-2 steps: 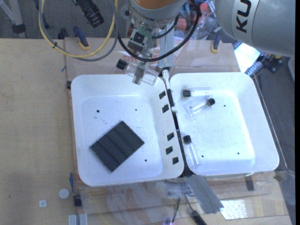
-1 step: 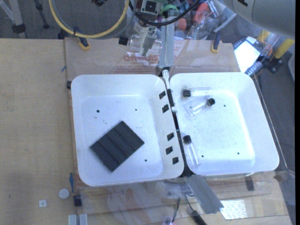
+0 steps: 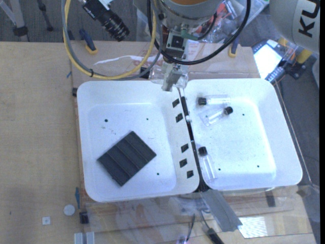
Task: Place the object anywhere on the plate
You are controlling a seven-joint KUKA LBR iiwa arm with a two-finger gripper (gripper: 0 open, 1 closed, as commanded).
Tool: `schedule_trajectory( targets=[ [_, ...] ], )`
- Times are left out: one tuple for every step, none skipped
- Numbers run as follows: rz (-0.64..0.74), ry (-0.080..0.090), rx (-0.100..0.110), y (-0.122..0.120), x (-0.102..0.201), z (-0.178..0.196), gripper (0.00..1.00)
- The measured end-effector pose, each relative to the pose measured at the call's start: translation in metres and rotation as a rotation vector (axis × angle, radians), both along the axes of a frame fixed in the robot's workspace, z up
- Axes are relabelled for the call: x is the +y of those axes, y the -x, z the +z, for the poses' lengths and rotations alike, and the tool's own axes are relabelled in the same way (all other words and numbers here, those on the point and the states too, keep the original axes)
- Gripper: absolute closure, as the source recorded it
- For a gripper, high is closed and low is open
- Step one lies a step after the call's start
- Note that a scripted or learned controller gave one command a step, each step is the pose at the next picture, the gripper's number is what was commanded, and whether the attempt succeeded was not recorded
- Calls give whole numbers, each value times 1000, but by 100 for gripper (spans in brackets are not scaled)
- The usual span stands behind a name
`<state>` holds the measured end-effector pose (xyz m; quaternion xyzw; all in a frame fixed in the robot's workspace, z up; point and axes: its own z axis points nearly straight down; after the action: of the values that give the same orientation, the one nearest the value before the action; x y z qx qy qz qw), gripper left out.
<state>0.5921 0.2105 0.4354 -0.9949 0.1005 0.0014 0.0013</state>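
A dark grey ribbed plate [image 3: 127,157] lies flat in the left bin [image 3: 96,98], towards its front. Three clear vials with black caps lie in the right bin [image 3: 264,100]: one [image 3: 212,100] near the back, one [image 3: 217,115] just in front of it, and one [image 3: 205,162] by the divider at the front left. My gripper [image 3: 170,81] hangs over the back end of the divider between the two bins, well behind the plate and left of the rear vials. Something pale and translucent shows at its tip, but I cannot make out what it is.
Small black tabs [image 3: 182,133] run along the divider between the bins. Yellow cables [image 3: 101,70] loop behind the left bin, and a black camera body [image 3: 104,15] sits above them. The wooden bench [image 3: 35,136] spreads out to the left.
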Motion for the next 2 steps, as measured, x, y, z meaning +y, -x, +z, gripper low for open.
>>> schedule_trajectory(
  targets=[
    [-2, -2, -2, -74, 15, -74, 100],
    [-8, -4, -6, -75, 14, 1, 100]
  ],
)
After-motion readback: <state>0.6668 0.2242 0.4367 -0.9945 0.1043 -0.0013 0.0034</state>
